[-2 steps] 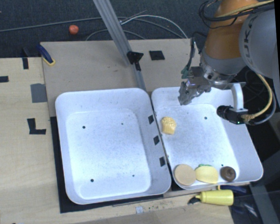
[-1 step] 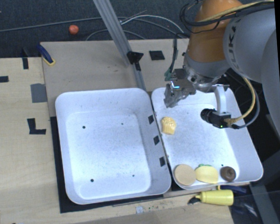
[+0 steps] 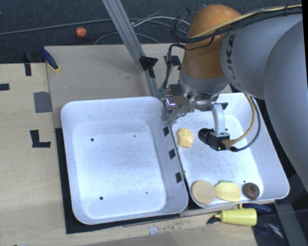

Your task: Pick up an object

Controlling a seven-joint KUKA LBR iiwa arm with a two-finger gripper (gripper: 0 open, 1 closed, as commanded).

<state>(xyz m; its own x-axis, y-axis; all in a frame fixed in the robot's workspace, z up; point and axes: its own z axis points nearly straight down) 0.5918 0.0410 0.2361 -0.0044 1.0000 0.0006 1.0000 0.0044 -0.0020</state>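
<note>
The big grey arm [image 3: 265, 47] hangs over the right-hand bin [image 3: 262, 153], its orange band bulging above the wrist. Beside it the left-hand bin [image 3: 114, 160] sits just across the shared wall from the gripper [image 3: 173, 111], which hovers at the right bin's upper left corner, close against that wall. I cannot tell how it is set; the tip is a dark tangle.

Well below the gripper, along the near wall, sit a tan disc [image 3: 204, 192], a yellow lump [image 3: 228, 191] and a small brown piece [image 3: 250, 190]. Just below the gripper lies the little yellow corn piece [image 3: 185, 138], likeliest target.

Coming straight down here, it may clip the wall or miss the corn.
</note>
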